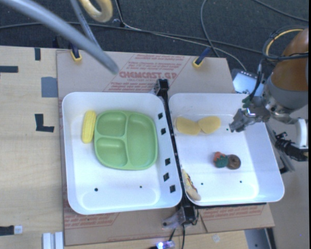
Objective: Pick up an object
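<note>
Two white bins sit side by side; the left bin (75, 154) holds a green tray (126, 139). At the right bin's (259, 188) two o'clock hovers the gripper (238, 123), fingers spread, gripping nothing. Nothing is lifted yet: yellow pieces (198, 125) lie at eleven, small toys (227, 161) centre.

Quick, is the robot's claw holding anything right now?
Gripper: over the right bin's far side, nothing visibly in it; open or shut cannot be told.
</note>
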`<state>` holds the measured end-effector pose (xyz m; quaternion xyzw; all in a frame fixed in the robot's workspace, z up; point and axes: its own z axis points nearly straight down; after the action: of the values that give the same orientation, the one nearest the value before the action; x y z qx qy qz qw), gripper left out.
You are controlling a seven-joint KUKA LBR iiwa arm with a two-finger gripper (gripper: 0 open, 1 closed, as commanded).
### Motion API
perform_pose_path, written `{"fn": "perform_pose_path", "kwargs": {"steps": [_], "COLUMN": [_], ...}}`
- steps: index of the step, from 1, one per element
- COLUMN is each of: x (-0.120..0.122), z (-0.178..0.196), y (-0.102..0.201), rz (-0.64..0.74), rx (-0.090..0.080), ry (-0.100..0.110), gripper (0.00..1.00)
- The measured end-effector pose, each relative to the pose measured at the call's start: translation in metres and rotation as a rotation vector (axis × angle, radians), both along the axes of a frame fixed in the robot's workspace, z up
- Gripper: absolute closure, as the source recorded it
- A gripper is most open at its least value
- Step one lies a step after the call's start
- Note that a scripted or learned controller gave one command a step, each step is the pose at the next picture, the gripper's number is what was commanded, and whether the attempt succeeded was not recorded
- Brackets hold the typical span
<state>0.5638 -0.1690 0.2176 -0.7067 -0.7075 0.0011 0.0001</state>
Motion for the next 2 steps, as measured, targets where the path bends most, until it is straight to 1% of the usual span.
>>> {"fn": "perform_pose_path", "kwargs": {"steps": [1,2], "x": [0.0,0.006], "z": [-0.01,-0.015], "y": [0.053,0.108], "rz": [0.004,0.005], "rx": [0.002,0.002], "ry": [0.0,0.0], "gripper": [1.0,1.0]}}
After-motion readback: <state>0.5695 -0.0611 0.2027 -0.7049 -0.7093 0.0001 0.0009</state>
